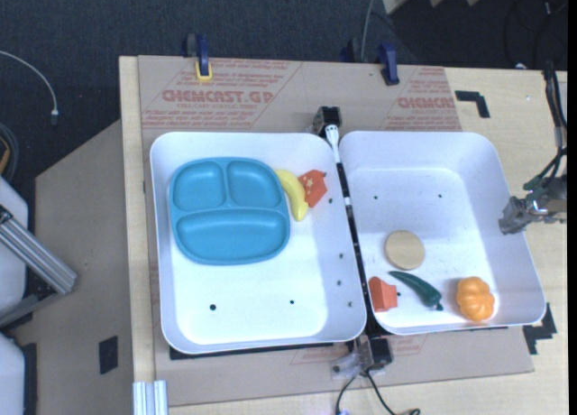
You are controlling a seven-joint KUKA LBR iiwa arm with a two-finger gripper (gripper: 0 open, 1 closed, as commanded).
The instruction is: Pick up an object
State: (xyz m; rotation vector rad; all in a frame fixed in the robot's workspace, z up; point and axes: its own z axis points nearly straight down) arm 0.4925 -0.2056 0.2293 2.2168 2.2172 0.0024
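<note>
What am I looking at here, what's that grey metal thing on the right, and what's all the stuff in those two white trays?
One camera looks down at a slant on a bench with two shallow white bins. The grey piece at the right edge is part of a robot arm's gripper; nothing visible is held. The left bin holds a blue divided plate, a yellow banana and a small orange-red piece. The right bin holds a tan disc, a red block, a green pepper and an orange pumpkin-like toy.
</note>
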